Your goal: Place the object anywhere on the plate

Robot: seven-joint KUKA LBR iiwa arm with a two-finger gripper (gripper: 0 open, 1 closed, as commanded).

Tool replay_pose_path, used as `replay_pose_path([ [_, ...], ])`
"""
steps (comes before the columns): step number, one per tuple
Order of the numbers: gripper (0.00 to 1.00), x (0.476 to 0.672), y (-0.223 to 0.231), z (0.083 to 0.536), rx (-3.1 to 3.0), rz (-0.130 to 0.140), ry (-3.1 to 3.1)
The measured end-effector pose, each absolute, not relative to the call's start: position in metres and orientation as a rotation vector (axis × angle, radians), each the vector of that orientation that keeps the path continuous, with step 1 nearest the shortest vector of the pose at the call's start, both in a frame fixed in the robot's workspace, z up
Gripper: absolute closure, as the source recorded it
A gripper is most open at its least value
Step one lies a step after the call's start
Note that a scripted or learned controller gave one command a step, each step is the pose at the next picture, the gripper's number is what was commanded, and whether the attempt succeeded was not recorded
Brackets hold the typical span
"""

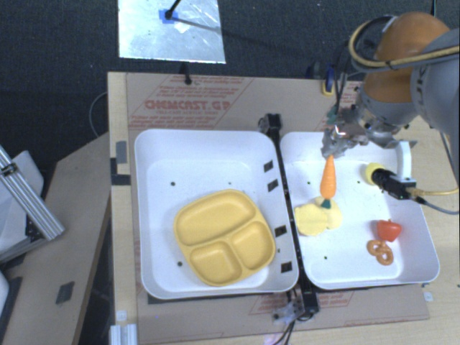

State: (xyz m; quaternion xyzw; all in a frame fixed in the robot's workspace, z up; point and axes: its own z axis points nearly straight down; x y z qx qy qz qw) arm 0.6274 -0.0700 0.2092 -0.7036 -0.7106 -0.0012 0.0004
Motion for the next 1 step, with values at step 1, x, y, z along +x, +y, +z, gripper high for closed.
replay_pose_path([
  [1,1.0,0.6059,-0.0166,0.2208,-2.209,-0.003,-2.231],
])
